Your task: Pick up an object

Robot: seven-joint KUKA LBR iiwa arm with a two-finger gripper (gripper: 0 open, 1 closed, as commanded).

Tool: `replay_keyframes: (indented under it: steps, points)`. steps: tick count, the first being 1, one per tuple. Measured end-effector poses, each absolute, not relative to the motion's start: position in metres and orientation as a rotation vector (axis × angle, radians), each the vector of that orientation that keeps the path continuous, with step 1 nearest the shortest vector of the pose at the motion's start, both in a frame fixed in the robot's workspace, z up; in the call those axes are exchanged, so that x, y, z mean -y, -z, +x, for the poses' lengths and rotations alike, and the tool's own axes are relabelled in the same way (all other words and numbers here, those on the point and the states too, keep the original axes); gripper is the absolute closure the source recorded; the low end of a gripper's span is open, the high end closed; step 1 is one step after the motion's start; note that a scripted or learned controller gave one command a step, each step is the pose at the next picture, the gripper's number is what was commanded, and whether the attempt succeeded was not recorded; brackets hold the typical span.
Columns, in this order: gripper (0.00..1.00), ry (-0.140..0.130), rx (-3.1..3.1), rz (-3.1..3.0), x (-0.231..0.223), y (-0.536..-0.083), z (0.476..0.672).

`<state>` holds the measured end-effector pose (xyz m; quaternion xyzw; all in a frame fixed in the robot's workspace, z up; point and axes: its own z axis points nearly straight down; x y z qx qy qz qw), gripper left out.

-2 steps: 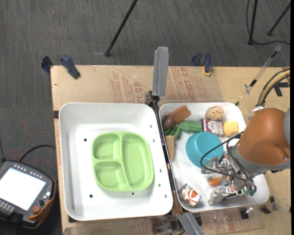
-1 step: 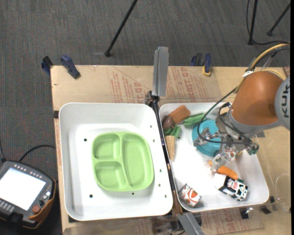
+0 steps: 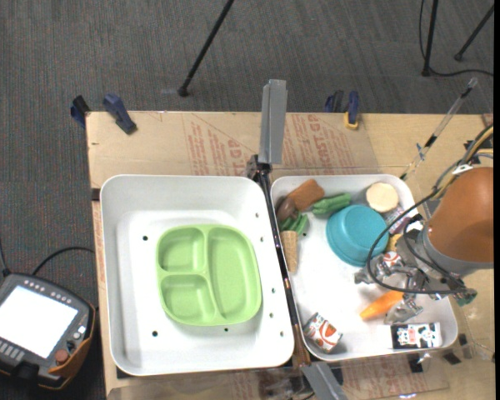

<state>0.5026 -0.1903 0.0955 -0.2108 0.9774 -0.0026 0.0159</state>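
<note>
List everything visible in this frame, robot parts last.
Bins: 2, white, side by side on the bench.
Divided plate: 1, green, left bin.
Bowl: 1, teal, right bin, upper middle.
Round disc: 1, cream, right bin, far corner.
Brown block: 1, right bin, far left.
Green vegetable toys: 2, beside the brown block.
Carrot: 1, orange, under the pincer.
Small carton: 1, red and white, near edge.
Card: 1, black and white, near right corner.
Arm: 1, grey and orange, right.
Pincer: 1, over the carrot.

Rounded orange band (image 3: 469,215) above grey metal end effector (image 3: 407,286); black cables looped alongside, perhaps clipped.
</note>
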Motion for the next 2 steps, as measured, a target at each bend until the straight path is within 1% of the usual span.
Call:
replay_keyframes:
  steps: [1,2]
  points:
    - [0.00,-0.005,-3.080,-0.609,0.211,-0.086,0.596]
    - [0.00,-0.004,-3.043,-0.773,0.186,-0.088,0.626]
